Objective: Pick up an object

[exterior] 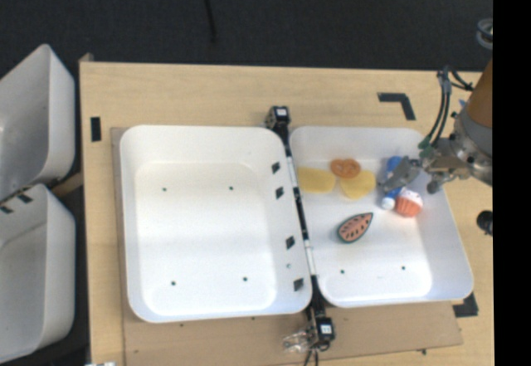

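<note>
My gripper (408, 177) hangs over the far right part of the right bin (440, 273), with the arm coming in from the right edge. Just below it lies an orange and white object (407, 205) with a small blue end, close to the gripper or touching it; I cannot tell which. To its left lie two yellow pieces (316, 180) (359, 185) and a small orange piece (345, 166). A watermelon-slice toy (355, 227), red with a green rim, rests near the bin's middle.
The left bin (133, 190) sits beside the right one, joined along a black-clipped divider (297, 223). Both stand on a light wooden bench (207, 90). White containers (33, 190) are off the bench at the far left.
</note>
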`<action>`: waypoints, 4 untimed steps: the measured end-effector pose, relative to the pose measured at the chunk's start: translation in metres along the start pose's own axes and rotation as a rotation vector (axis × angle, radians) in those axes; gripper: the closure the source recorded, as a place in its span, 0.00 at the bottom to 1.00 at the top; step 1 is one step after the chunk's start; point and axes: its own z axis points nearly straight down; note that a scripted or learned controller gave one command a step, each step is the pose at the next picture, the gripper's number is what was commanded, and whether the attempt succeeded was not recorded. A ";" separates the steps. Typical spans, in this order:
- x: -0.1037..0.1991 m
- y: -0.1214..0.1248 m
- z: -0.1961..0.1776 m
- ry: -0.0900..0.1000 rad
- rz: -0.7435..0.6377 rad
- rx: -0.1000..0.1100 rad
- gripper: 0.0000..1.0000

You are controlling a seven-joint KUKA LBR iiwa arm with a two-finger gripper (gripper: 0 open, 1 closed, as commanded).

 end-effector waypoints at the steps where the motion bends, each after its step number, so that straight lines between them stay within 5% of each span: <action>1: 0.003 0.040 0.127 -0.001 -0.004 0.001 0.00; 2: 0.050 -0.019 0.132 0.003 0.001 0.005 0.00; 3: 0.078 0.002 0.145 0.001 -0.003 0.000 0.00; 4: 0.083 -0.043 0.145 0.000 0.002 0.003 0.00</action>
